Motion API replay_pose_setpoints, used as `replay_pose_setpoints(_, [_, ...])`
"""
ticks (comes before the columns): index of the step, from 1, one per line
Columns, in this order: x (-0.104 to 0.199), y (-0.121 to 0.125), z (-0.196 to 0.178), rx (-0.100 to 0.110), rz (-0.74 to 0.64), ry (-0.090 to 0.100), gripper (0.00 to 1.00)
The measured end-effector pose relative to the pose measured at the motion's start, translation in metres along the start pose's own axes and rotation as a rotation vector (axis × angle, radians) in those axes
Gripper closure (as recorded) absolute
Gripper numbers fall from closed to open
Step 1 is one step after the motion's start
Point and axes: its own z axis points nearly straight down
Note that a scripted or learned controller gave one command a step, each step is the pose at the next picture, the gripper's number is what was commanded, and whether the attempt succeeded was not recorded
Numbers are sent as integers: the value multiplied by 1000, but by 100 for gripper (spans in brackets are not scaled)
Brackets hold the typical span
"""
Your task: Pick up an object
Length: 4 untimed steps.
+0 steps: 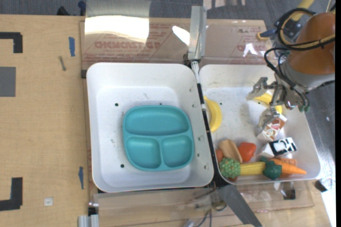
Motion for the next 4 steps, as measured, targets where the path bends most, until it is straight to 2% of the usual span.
replay_pose_setpoints(1, [47,-4,-4,9,175,-43,0])
replay_pose_setpoints(2, [91,21,16,2,295,6,0])
replay_pose_setpoints(3, [87,20,3,4,293,-7,100])
replay_pose_setpoints(4, [34,44,-151,2,538,2,100])
